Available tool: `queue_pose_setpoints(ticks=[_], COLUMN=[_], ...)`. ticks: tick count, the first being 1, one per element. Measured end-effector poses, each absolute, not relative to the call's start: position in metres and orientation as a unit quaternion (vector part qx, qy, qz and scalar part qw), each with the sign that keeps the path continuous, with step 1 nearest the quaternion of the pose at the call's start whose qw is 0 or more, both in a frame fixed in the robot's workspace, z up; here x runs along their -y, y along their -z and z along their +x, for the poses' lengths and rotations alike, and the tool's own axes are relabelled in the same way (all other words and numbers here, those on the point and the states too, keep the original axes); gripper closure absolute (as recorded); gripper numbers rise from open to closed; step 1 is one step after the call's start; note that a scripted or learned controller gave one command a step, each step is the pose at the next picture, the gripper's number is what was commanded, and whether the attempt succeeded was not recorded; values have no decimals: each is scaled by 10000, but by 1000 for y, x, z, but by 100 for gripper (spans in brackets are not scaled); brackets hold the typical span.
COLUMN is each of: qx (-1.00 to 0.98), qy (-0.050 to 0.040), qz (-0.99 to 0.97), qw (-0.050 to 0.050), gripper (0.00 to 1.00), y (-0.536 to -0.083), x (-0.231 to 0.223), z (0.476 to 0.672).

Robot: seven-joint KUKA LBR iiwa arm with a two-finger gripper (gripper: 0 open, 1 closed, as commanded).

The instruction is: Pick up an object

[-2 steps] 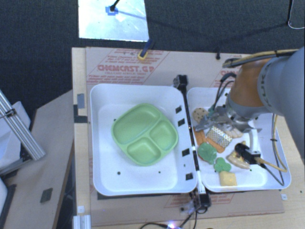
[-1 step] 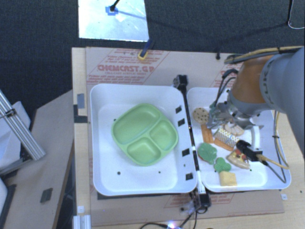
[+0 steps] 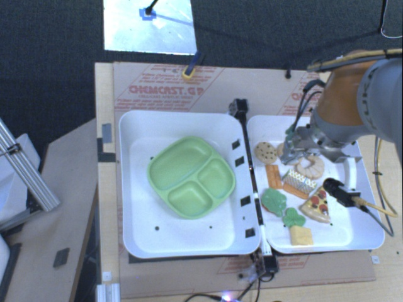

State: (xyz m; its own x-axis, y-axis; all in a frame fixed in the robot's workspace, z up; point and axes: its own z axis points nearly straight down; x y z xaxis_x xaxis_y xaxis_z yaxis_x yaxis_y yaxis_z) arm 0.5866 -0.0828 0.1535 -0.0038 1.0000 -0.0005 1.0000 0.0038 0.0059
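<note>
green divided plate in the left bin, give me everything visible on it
The green divided plate is pale green, plastic-looking, rounded-square, with three compartments: one long section along the upper left and two smaller ones on the lower right. It lies flat, turned diagonally, near the middle of the left bin, resting on the floor. Nothing sits in it, and it stands apart from the walls.

You will find a green divided plate (image 3: 191, 177) lying tilted at the centre of the left bin (image 3: 135, 231). Beyond the bench's far edge, a shiny metal sheet (image 3: 148, 17) lies on the dark floor.
</note>
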Motion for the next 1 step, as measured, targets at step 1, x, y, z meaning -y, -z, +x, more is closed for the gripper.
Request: queue_pose_setpoints(ticks=[1], qx=[-7090], qy=[-27], qz=[7052], qw=[32], gripper=[100], y=[-215], x=[76], z=[587])
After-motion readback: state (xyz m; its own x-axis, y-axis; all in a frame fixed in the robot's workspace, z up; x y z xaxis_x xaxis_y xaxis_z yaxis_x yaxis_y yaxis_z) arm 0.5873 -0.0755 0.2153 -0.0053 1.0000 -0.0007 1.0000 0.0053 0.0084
